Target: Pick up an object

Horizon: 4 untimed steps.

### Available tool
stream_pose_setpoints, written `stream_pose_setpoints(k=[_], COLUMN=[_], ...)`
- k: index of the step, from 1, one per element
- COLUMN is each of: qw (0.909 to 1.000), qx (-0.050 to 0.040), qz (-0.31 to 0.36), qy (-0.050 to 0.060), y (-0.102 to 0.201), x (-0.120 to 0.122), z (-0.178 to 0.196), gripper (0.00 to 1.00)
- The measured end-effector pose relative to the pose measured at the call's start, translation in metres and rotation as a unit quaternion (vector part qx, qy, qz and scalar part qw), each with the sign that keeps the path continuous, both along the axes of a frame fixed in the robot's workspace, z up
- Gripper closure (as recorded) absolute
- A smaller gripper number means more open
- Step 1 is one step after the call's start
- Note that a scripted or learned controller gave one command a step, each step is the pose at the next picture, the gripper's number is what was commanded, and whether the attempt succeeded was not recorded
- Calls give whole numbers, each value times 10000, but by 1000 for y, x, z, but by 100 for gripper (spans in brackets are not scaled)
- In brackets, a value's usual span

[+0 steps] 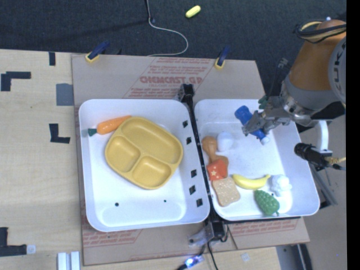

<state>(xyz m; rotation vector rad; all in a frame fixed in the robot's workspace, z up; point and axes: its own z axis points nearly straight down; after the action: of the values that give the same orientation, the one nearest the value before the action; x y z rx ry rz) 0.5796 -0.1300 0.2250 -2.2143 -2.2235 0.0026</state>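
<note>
Yellow tray (144,152), orange carrot (114,124), yellow banana (251,181), white bins (93,207).

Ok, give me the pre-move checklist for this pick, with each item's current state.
1. Gripper over the right bin: ok.
2. Target under it: blue object sits right at the gripper: ok.
3. Object between the fingers: cannot tell.
4. Room around the blue object: bare floor on its near side, bin wall close behind: ok.
5. Other items, banana, bread slice, green toy, lie apart from the gripper: ok.
6. Yellow tray and carrot in the left bin, out of the way: ok.
</note>
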Motion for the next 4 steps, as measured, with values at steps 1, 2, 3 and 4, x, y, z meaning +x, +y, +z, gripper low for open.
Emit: stream_pose_setpoints(k=[1,2,3,4], qw=[10000,10000,10000,10000], qx=[3,3,2,-11], qz=[5,7,10,-19], qy=[-2,1,8,4], y=[46,91,146,135], x=[-25,-44,-59,-59], z=[7,9,-5,-10], gripper=[100,100,100,100])
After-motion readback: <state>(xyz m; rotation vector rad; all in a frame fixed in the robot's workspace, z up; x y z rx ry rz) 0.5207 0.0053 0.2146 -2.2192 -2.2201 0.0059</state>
